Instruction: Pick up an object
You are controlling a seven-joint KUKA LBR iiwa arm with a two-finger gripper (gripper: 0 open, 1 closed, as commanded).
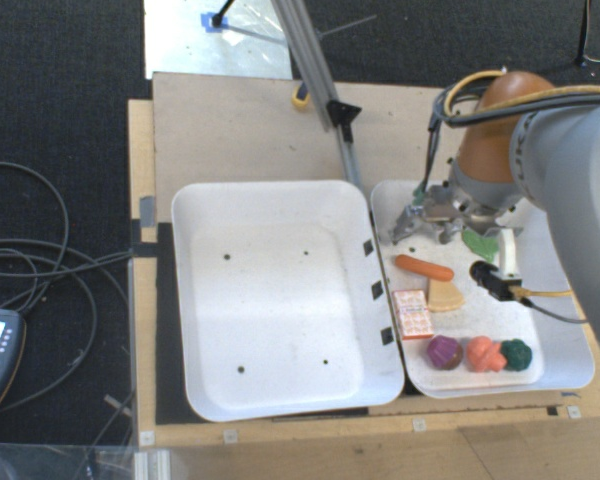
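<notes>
Arm (pixel 570 158): thick grey rounded casing, matte. Orange band (pixel 505 123) sits just above the wrist, domed and glossy. Yellow and black cables (pixel 480 83) loop over the orange part and run back along the grey link. Gripper (pixel 427 220): bare grey metal, angular bracket body. White block (pixel 507 253) just beside it, with a black connector (pixel 487 278) below that and a yellow cable (pixel 540 292) trailing off toward the arm.

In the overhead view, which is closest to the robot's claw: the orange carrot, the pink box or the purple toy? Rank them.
From the gripper:
1. Orange carrot, just below it.
2. Pink box, by the right bin's left wall.
3. Purple toy, near the front rim.
</notes>
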